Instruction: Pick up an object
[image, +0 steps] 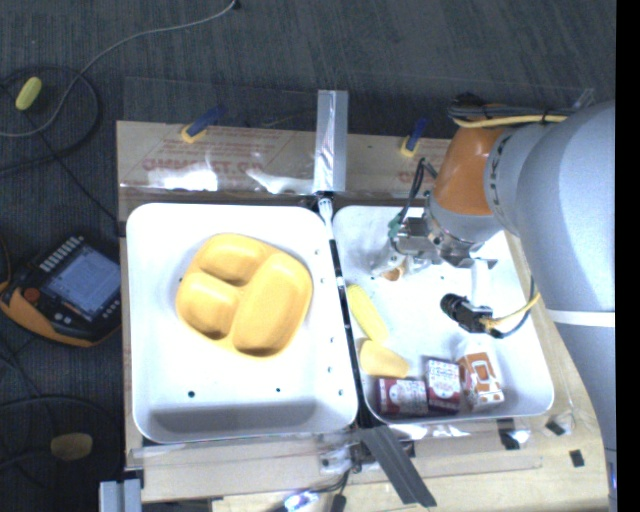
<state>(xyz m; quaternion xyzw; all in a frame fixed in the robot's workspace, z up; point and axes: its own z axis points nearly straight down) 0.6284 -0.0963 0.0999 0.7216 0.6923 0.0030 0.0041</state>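
My gripper (403, 247) hangs low over the back left part of the right bin (520, 300), under the orange wrist band. A small brown and white object (392, 271) lies just below the gripper's tip, close to it or touching. A pale yellow banana-like piece (366, 311) and a yellow wedge (383, 359) rest along that bin's left wall. Three small packets, dark red (400, 394), red and white (443, 384) and orange and white (482, 378), line the front wall. A large yellow lumpy object (244, 292) lies in the left bin (160, 390).
A black cable stub with a yellow lead (466, 313) dangles from the arm over the middle of the right bin. The divider between the bins (340, 300) runs just left of the gripper. A pendant (70, 290) lies on the floor to the left.
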